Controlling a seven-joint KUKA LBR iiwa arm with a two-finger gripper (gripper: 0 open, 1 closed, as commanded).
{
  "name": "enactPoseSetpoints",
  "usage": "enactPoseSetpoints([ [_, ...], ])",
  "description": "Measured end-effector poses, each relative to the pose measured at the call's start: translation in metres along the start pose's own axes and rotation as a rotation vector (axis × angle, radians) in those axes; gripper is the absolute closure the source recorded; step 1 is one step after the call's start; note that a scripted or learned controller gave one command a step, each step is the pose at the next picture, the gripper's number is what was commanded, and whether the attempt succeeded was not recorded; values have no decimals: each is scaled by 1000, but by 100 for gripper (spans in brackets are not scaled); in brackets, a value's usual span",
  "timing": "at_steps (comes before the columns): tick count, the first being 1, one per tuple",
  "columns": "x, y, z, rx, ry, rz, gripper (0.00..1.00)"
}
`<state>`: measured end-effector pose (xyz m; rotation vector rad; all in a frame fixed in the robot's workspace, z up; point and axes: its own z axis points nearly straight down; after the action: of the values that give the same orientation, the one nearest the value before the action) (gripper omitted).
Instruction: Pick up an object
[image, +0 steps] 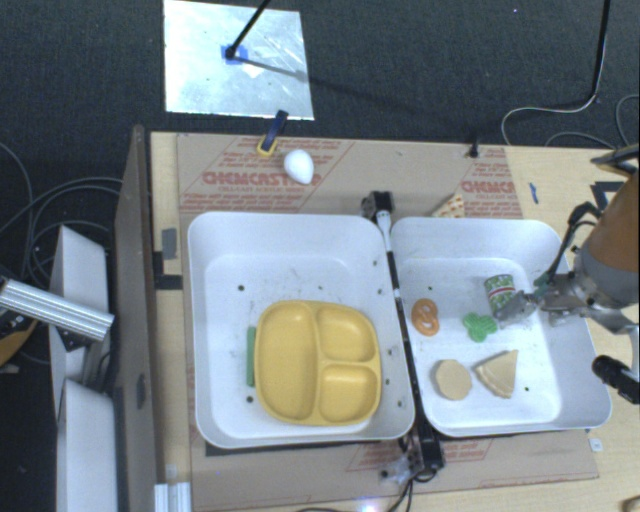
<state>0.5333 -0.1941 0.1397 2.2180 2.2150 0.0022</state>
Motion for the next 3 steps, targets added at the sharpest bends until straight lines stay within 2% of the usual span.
enactPoseSetpoints([
  [1,69,54,49,2,3,-11,0],
  [2,42,12,56,8,4,0,0],
  [3,1,93,34,-4,-1,-6,0],
])
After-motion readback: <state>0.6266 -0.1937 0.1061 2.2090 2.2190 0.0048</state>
